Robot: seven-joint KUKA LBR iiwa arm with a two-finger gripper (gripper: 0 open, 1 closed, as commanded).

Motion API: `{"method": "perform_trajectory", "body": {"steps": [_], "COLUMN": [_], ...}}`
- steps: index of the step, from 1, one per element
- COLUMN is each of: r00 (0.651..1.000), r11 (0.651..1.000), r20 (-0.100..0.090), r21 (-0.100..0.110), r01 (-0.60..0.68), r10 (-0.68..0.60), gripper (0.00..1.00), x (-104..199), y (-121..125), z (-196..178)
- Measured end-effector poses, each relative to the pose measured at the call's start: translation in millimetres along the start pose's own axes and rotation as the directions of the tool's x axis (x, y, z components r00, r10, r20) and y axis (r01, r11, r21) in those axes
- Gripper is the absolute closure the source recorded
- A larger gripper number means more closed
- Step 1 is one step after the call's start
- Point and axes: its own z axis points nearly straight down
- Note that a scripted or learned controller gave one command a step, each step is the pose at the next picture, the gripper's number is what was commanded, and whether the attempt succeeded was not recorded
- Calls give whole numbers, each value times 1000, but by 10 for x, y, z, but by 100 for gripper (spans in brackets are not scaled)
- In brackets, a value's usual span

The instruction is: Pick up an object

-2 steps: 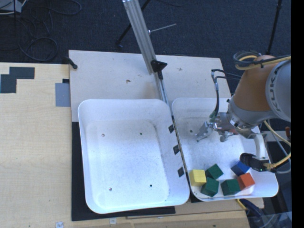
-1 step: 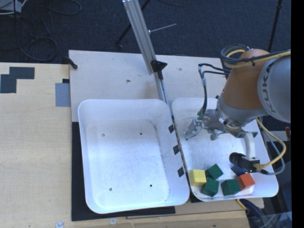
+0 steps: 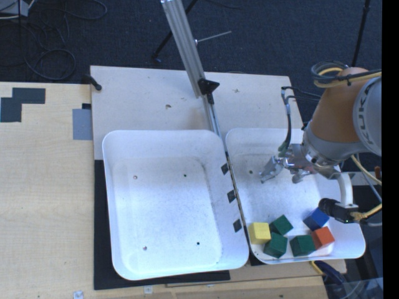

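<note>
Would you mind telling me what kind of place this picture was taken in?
Most likely a robotics lab set up for grasping trials. A grey and orange arm reaches over two white bins, small coloured blocks lie heaped in the right one, and cables trail over the dark floor behind the bench.

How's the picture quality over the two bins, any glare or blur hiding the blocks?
Camera view: bright light washes out the left bin, its floor almost featureless; the blocks in the right bin, such as the yellow block and orange block, keep clear colour with slightly soft edges; the gripper looks a bit blurred; the floor beyond is dark.
</note>
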Motion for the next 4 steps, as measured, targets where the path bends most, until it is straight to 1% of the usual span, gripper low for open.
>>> {"method": "perform_trajectory", "body": {"steps": [1,2,3,4], "r00": [1000,1000,1000,1000], "r11": [1000,1000,1000,1000], "r20": [-2,1,-3,-1], "r21": [-1,-7,0,-9], "r01": [5,1,7,4], "r10": [-5,-1,-7,-4], "gripper": [0,0,0,0], "x": [87,-512,-39,-258], "y": [429,695,631,575], "z": [681,318,823,20]}}
